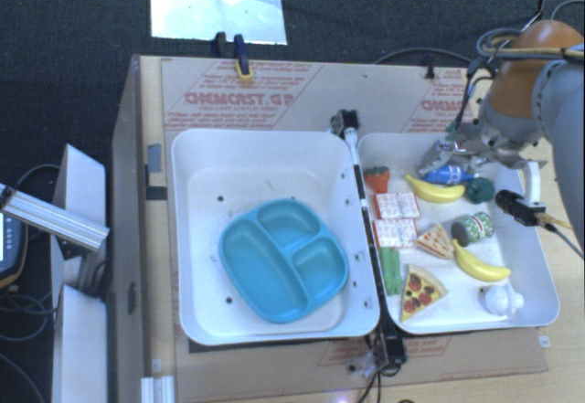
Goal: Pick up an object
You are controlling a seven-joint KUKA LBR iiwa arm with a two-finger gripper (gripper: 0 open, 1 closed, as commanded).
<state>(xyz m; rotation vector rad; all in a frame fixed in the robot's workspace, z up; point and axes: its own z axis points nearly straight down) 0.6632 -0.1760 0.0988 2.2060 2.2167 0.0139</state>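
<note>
- I am at the reach-and-close step: my jaws (450,157) are low at the far end of the right bin (539,296), right at a small blue object (450,175) that lies just behind a banana (437,190).
- Whether my jaws are released or clenched I cannot tell; the metal parts blur together there, and I see nothing clearly held between them.
- My likeliest target, judging by position, is that blue object; a dark green piece (479,188) sits just to its right, touching or nearly so.
- The next move, as I judge it, calls for a firm close on the blue object alone, then a straight lift clear of the bin wall; the crowding banana and green piece could be nudged or caught too.
- My arm (548,86) comes in from the right, its orange band (535,49) high, wrist bent steeply down over the bin's far corner.
- The left bin (196,209) holds a blue divided plate (283,259), well apart from me.
</note>
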